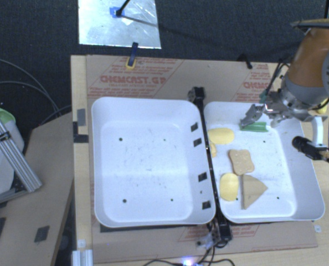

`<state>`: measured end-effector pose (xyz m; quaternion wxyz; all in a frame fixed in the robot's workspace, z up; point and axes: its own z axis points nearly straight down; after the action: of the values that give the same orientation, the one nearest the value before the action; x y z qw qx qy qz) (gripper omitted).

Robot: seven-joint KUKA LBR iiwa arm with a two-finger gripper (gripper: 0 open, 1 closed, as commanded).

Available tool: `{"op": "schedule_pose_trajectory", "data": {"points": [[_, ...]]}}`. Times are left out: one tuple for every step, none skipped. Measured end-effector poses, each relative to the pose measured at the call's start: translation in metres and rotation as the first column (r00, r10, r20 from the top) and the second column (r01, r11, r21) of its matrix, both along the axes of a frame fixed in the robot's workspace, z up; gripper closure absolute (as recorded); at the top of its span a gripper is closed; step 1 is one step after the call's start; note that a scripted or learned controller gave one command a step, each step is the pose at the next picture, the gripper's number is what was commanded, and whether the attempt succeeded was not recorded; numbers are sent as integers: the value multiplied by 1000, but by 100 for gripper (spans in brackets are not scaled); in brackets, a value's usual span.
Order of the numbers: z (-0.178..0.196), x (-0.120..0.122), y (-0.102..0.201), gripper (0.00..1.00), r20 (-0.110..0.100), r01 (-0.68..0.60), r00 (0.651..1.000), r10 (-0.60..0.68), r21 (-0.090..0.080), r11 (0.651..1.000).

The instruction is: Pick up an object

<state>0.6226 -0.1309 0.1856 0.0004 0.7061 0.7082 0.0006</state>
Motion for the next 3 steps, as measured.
{"op": "schedule_pose_trajectory", "data": {"points": [[-103,-88,-13,0,-3,8,1000,-8,3,1000],[-99,-73,46,0,8,-4,1000,4,-1,1000],[-49,-59,119,0,0,2,1000,-2,2,1000]]}}
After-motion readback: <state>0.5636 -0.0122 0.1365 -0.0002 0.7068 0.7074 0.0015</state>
